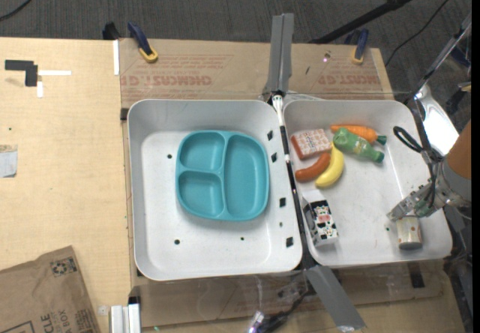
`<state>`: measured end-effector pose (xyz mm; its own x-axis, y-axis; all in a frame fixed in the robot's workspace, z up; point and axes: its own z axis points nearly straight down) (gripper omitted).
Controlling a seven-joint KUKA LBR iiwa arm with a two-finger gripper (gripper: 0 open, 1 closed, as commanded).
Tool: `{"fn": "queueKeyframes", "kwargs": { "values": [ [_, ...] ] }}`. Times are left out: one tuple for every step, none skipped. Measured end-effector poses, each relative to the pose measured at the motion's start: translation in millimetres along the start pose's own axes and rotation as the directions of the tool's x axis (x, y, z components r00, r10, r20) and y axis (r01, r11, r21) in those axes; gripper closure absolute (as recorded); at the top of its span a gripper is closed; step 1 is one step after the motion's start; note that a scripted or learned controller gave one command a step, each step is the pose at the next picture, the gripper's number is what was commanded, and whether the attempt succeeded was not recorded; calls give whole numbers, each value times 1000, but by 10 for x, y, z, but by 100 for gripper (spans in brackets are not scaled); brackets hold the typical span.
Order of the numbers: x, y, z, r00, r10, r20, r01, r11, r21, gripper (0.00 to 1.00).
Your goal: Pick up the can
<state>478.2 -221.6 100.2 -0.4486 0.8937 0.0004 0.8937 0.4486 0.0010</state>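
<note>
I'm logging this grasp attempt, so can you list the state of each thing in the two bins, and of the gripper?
can: on the right bin's floor, under the gripper, not lifted
gripper: low over the can
teal plate: flat in left bin, compartments bare
banana: lying flat
carrot: lying flat
green bottle: on its side
milk carton: lying down

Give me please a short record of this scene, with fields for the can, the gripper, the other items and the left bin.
can: silver can near the right bin's lower right corner
gripper: gripper just above the can, very close to it; grasp not confirmed
other items in right bin: carrot, green bottle, banana, sausage, red box, cow-print carton
left bin: left bin holds a teal divided plate
</note>
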Motion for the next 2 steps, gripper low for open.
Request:
{"fn": "queueKeyframes", "kwargs": {
  "values": [
    [0, -1, 0, 1000, -1, 0, 1, 1000, 0, 0],
    [206, 108, 89, 999, 49, -1, -49, 999, 1, 0]
  ]
}}
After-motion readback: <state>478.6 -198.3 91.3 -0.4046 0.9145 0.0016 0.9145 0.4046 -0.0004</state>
